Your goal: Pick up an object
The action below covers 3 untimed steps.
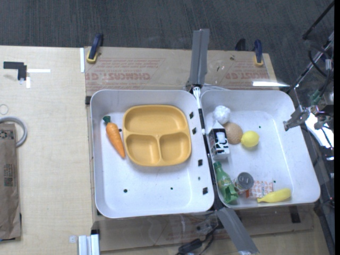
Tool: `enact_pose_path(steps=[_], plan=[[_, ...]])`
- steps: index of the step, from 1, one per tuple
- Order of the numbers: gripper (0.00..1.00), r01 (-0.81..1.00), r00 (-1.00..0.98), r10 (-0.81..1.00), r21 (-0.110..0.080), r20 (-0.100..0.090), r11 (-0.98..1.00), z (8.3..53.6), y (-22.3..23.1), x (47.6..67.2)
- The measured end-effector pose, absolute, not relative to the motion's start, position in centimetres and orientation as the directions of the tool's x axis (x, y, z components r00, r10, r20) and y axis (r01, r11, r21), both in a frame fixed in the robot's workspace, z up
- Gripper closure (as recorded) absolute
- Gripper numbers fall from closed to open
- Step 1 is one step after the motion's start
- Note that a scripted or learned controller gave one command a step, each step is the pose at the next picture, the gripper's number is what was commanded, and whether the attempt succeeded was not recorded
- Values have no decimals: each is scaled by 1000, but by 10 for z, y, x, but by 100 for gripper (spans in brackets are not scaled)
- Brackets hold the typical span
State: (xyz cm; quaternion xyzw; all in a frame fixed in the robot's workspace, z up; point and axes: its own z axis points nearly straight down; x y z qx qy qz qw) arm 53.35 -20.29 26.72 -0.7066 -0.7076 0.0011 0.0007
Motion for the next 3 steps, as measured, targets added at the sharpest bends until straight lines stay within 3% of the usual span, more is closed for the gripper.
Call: enact_pose_path(steps=[1,2,3], plan=[[0,990,-143,990,-2,0,143,139,-163,565],[0,999,-47,999,-2,0,47,91,-141,584],[100,999,-44,999,-2,0,44,101,-142,584]])
